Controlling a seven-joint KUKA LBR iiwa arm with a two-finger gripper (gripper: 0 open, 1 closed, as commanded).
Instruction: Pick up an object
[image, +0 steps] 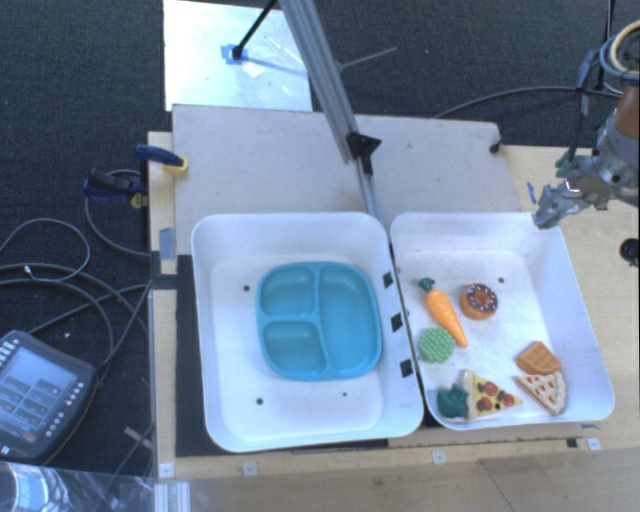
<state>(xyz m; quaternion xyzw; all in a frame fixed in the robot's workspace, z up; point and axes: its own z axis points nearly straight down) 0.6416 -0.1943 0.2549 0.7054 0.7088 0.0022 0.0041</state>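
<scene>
The right white bin (548, 262) holds small toy foods: an orange carrot (444, 315), a brown donut (479, 301), a green round piece (436, 345), a pizza slice (491, 394), a dark green broccoli (452, 402), an orange waffle piece (538, 358) and a tan wedge (546, 390). My gripper (553, 205) hangs at the bin's far right corner, above the rim, well away from the food. Nothing shows between its tips.
The left white bin (225, 330) holds a blue divided plate (319, 320). A slanted metal pole (330, 85) runs down to the seam between the bins. Cables and a pendant (40, 390) lie off the bench at left.
</scene>
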